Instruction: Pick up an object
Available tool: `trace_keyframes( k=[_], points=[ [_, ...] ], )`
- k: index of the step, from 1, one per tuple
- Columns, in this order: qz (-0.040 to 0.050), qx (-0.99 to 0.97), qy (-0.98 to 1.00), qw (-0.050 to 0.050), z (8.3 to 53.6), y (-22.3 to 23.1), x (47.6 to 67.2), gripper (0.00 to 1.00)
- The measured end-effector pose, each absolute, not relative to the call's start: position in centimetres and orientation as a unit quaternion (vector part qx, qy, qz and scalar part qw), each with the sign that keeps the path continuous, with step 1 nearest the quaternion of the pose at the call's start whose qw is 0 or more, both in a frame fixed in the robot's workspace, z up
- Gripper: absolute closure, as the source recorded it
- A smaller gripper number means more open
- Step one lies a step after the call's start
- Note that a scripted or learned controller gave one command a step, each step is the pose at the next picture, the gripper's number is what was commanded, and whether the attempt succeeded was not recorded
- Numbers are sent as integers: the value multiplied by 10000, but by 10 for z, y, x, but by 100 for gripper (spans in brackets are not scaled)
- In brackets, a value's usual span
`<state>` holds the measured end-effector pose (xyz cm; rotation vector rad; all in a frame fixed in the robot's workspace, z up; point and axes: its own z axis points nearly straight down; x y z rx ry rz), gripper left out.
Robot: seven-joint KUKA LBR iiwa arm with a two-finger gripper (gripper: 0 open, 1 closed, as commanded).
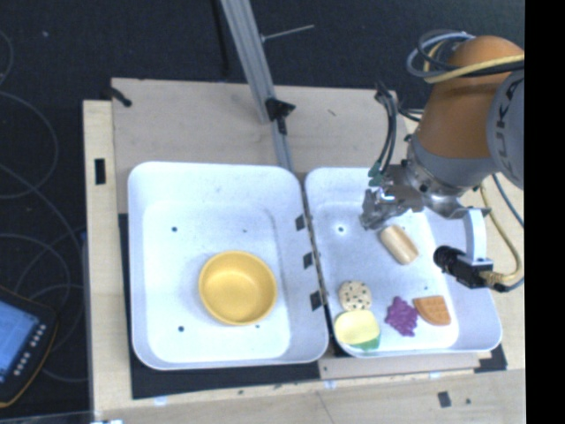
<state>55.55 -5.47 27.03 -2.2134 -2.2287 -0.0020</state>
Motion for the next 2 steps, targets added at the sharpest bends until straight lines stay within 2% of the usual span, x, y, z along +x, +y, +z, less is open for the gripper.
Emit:
trace_keyframes(
  k=[2],
  points=[
    [-1, -7047, -7095, 3, 237, 44, 540, 100]
  ],
)
